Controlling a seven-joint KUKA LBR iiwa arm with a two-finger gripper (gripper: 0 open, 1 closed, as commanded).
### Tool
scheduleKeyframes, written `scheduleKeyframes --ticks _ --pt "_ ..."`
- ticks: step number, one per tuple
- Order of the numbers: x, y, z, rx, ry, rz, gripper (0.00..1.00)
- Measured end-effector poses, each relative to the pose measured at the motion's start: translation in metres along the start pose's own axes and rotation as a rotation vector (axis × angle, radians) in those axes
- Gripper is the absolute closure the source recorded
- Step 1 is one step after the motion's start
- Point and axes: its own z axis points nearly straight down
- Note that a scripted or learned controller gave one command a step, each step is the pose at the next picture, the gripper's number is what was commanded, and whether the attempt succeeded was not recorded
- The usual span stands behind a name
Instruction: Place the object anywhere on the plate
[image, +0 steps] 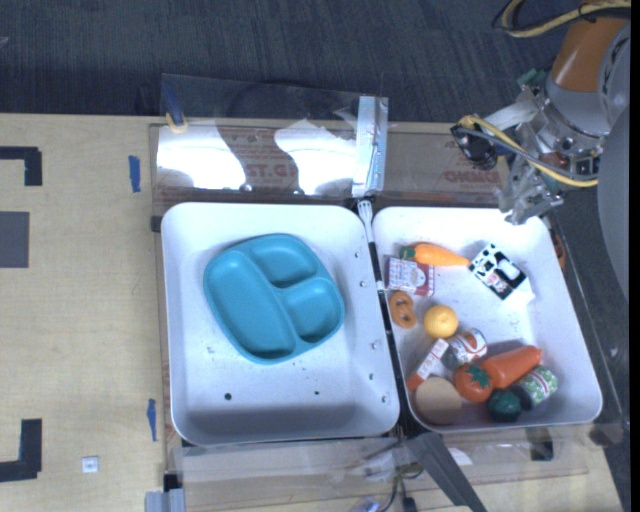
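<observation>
Crowding the right bin (575, 330): carrots (440, 256), lemon (440, 321), tomato (473, 382), cartons (497, 270).

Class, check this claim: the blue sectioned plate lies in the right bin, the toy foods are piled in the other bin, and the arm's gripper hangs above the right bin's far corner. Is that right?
One detail is wrong. The camera view shows the blue plate in the left bin, not the right. The toy foods are in the right bin, and the gripper hangs above its far corner, as stated.

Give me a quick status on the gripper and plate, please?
Gripper above right bin's far corner, nothing seen held. Plate bare in left bin. Toys piled in right bin.
</observation>
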Motion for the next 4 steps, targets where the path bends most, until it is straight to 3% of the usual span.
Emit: scheduleKeyframes --ticks 1,2,3,4 --pt "0.006 -0.029 -0.016 -0.005 0.008 -0.120 1.00" --pt "0.021 -0.033 -0.056 -0.007 0.014 0.011 1.00" --pt "-0.014 0.049 -0.148 -0.010 0.016 0.007 1.00" --pt "-0.028 0.099 -0.144 -0.008 0.010 0.014 1.00"
